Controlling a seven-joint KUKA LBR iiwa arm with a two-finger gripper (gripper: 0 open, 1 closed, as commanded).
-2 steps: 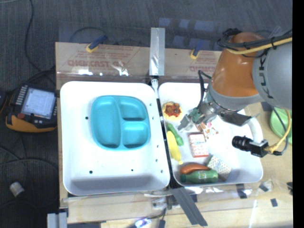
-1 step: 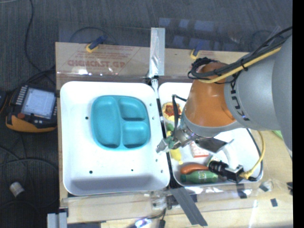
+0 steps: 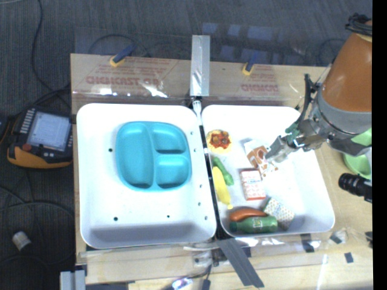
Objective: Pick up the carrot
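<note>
The carrot (image 3: 247, 212), a short orange-red piece, lies near the front edge of the right bin (image 3: 314, 189), pressed against a green bottle (image 3: 254, 225) just in front of it. My gripper (image 3: 272, 159) hangs over the middle of the right bin, well behind and to the right of the carrot. Its tip is next to a small orange-and-white packet (image 3: 256, 154). Nothing of the carrot is touched by it.
Also in the right bin are a red-and-white box (image 3: 253, 184), a yellow piece (image 3: 221, 187) with a green one (image 3: 223, 171) beside it, a round pizza-like toy (image 3: 219, 139) and a patterned packet (image 3: 279, 211). A blue divided plate (image 3: 152, 154) sits in the left bin (image 3: 97, 210).
</note>
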